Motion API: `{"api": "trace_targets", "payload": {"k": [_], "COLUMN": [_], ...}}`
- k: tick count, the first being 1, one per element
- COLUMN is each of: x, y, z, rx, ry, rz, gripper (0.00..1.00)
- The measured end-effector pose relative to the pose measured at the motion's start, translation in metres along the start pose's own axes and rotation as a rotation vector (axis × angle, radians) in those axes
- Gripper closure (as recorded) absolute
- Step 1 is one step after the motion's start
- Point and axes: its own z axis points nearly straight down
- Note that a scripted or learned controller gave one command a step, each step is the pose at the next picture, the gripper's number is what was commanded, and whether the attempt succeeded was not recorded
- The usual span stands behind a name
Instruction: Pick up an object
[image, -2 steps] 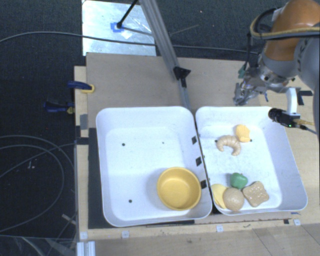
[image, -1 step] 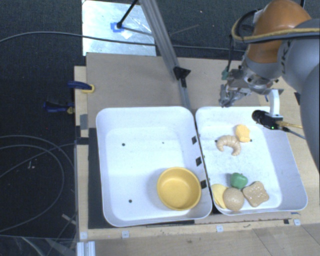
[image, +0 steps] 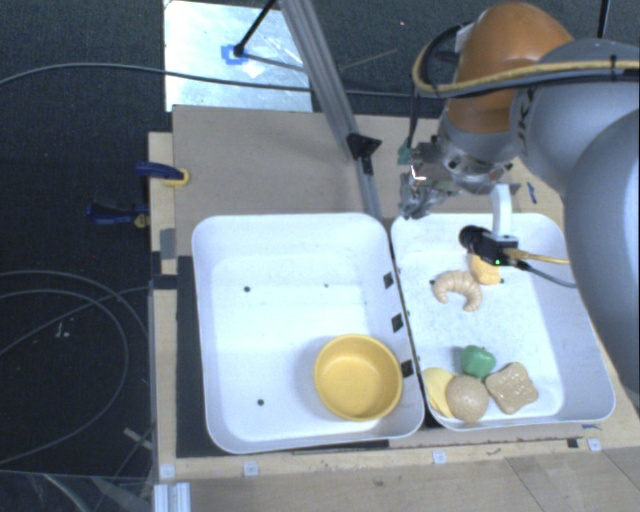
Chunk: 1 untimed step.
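over right bin's far edge | tool (image: 418, 200) blurred, grip state unclear | croissant (image: 458, 288) untouched

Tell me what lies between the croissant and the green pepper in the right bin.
Nothing. In the camera view, the stretch of bin floor between the croissant and the green pepper is bare white.

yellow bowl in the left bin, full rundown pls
The bowl is plain yellow, round and fairly deep, with a smooth matte look, likely plastic. It sits upright, mouth up, with nothing visible inside. It rests on the floor of the left bin, in the near right corner, close to the wall shared with the right bin. Whether it touches that wall cannot be told. No other item touches it, and the hand is far off, up by the bins' back edge.
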Motion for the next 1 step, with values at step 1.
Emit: {"api": "trace_targets", "payload": {"k": [1], "x": [0.0482], "y": [0.0044], "z": [0.002], "rx": [-0.001], "ry": [0.0], "rz": [0.001], "gripper": [1.0]}}
